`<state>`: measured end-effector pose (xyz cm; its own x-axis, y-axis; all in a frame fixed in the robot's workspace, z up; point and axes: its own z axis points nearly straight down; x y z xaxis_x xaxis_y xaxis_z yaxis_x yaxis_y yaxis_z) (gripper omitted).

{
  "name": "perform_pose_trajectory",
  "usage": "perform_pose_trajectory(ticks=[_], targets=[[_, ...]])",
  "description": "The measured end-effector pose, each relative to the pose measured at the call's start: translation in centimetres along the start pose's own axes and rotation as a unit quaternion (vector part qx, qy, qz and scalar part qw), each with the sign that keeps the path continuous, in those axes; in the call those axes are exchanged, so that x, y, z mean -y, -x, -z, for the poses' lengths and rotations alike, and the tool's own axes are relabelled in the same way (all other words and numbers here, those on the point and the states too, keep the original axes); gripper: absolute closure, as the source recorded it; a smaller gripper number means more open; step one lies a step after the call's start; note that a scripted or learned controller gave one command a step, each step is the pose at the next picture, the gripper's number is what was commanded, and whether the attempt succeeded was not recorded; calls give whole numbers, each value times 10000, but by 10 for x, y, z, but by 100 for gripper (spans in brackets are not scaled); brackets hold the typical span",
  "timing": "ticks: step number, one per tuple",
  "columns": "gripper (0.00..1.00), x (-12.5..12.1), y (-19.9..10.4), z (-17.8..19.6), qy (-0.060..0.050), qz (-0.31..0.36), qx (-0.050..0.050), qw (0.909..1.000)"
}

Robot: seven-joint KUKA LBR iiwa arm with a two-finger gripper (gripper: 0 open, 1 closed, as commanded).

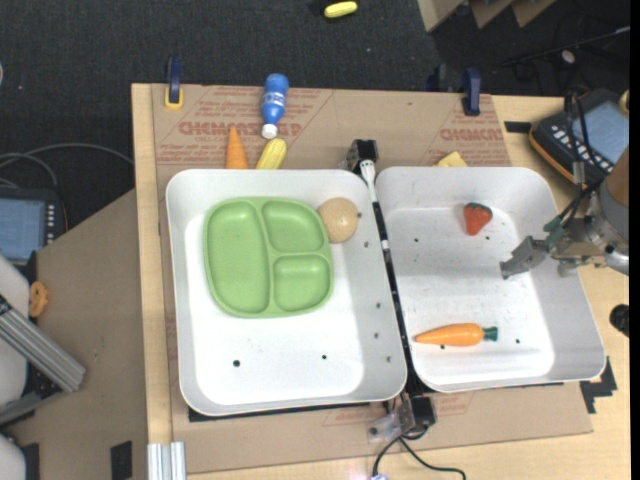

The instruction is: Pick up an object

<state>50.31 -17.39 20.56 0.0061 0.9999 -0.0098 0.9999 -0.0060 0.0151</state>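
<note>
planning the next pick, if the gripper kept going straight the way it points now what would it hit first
The gripper points left and slightly down-view over the right bin. It would likely meet bare bin floor first, between the strawberry and the carrot; its height is unclear.

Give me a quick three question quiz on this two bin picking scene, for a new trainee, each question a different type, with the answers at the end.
1. True or false: the green divided tray lies in the left bin.
2. Multiple choice: which thing lies nearest the front edge of the right bin? A) strawberry B) carrot C) tan ball
3. Fill in: the claw is over the ____ bin.

Key
1. True.
2. B. The carrot lies on its side near the front, and the strawberry sits near the back.
3. Right. It is between the strawberry and the carrot, touching neither.
</note>
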Motion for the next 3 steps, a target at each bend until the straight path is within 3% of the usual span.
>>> perform_pose_trajectory(ticks=[1, 2, 3], targets=[[0, -59, 11, -118, -65, 42, -38, 10000], [0, -147, 29, -123, -26, 54, -27, 10000], [100, -144, 29, -112, -54, 44, -28, 10000]])
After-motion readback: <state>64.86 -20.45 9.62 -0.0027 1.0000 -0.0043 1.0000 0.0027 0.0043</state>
